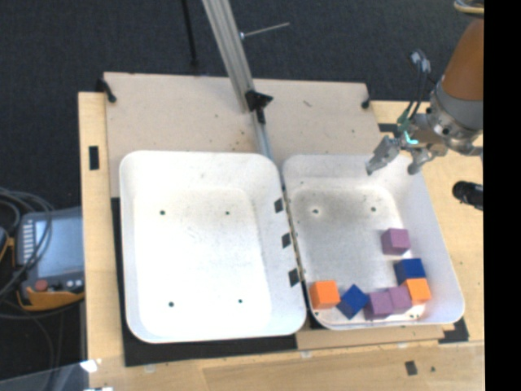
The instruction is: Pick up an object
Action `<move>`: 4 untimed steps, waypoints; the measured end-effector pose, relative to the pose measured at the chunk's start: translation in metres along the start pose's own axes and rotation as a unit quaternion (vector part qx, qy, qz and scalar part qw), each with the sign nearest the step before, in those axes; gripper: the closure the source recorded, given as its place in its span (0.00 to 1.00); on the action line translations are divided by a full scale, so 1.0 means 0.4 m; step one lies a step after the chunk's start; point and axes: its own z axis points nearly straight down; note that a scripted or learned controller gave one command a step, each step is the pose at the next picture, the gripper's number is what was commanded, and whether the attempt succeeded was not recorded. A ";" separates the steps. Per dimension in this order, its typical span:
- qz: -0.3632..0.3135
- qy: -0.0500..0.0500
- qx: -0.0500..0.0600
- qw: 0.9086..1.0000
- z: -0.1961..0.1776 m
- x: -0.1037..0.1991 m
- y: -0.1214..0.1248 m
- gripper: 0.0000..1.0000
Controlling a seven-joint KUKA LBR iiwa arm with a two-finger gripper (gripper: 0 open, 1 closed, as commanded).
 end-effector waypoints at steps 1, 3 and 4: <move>-0.001 -0.002 -0.002 1.000 -0.008 -0.001 0.002 0.00; -0.001 -0.001 0.000 1.000 0.297 0.009 0.017 0.00; 0.000 -0.002 -0.003 1.000 0.390 0.007 0.019 0.00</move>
